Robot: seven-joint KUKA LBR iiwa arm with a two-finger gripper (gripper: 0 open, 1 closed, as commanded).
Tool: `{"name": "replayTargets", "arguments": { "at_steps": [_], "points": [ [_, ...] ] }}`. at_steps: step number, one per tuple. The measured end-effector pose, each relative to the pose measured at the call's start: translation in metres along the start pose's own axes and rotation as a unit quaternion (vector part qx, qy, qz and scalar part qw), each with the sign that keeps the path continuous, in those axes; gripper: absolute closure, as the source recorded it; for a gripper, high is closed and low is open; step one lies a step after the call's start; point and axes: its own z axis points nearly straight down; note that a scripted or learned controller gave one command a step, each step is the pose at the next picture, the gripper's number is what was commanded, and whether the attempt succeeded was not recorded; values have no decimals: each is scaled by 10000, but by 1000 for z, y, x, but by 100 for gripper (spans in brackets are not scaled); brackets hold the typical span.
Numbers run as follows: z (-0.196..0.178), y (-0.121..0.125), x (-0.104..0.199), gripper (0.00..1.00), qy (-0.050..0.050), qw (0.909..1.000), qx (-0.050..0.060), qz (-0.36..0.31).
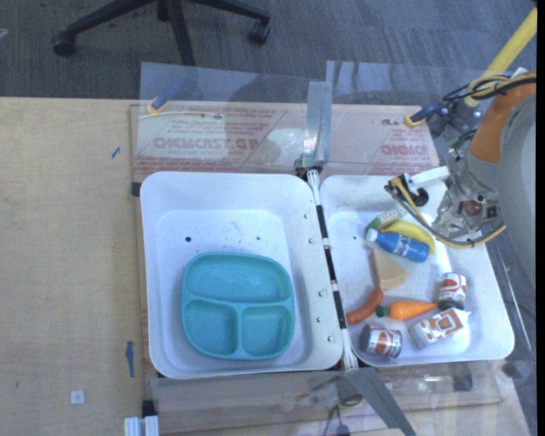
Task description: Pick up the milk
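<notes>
wooden bench (60,255) bears two white bins (162,204); grey carpet beyond.

Light wood bench top (60,255), small blue marks on it. Dark grey carpet floor (383,34) beyond. Black office chair base (170,21) with castors at top left. Clear plastic sheet (230,136) with red lettering behind bins

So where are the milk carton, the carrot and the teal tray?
milk carton (438,327): camera view, on its printed side.
carrot (410,310): camera view, middle of the orange body.
teal tray (238,304): camera view, on the ridge between its compartments.
</notes>
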Motion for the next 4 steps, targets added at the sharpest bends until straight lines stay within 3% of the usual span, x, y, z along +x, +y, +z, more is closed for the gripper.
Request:
{"name": "replayTargets", "arguments": {
  "at_steps": [3,4],
  "points": [
    [-30,-3,2,100,-17,10000,1,-64],
    [19,21,8,100,60,10000,7,2]
  ]
}}
